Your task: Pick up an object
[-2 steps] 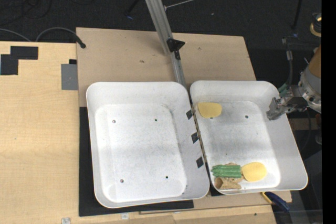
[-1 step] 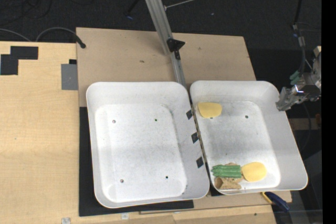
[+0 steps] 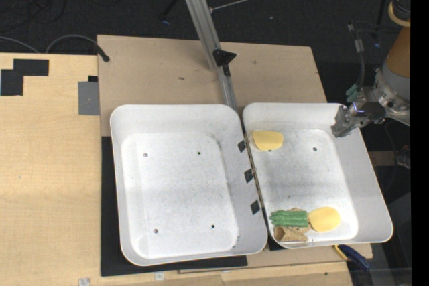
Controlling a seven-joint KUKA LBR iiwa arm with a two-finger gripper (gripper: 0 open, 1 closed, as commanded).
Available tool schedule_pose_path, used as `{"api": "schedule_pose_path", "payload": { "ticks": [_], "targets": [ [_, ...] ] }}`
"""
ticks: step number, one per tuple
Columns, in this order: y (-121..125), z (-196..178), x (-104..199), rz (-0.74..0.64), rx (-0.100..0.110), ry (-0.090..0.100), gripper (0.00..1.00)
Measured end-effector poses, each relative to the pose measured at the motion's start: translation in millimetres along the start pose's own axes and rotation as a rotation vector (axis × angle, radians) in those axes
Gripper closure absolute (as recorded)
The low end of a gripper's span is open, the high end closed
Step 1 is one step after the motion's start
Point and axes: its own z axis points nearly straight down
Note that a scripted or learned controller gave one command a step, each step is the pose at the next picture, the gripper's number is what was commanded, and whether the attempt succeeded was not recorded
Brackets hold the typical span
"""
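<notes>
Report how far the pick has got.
Done: nothing lifted yet. The pale yellow piece, the green item, the brown item and the yellow round piece all lie in the right bin. In hand: the gripper sits over that bin's far right rim. Left: descend, grasp, lift.

white bins (image 3: 179, 118): 2, side by side
yellow objs: 2, one (image 3: 267, 140) at right bin's upper left, one (image 3: 325, 219) at its lower edge
green obj (image 3: 289, 218): 1
tan/brown obj (image 3: 291, 234): 1, just below green obj
objs in right bin, total: 4
</notes>
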Motion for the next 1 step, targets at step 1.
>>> {"api": "schedule_pose_path", "payload": {
  "ticks": [1],
  "targets": [
    [8.7, -1.4, 47.9, 0.000, 0.001, 0.001, 1.00]
  ]
}}
